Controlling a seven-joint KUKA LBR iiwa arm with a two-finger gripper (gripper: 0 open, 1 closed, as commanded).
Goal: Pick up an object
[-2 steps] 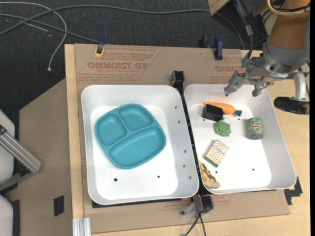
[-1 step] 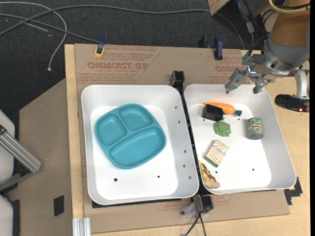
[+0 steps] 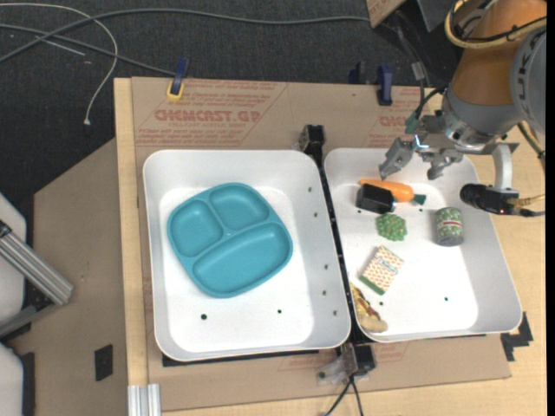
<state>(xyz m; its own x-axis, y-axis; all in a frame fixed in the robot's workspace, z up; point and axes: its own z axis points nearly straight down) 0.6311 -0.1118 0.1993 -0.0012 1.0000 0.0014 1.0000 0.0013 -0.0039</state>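
Observation:
My gripper hangs over the far edge of the right bin, open, with its fingers spread and nothing between them. Just below it lie an orange carrot-shaped piece and a small black block, touching each other. Nearer the middle of this bin sit a green knobbly ball and a small green-labelled can. A patterned packet lies toward the front, with a brownish scrap by the front left corner.
The left bin holds a blue divided plate. A black clamp sits at the far end of the wall between the bins. Both bins rest on a cardboard sheet.

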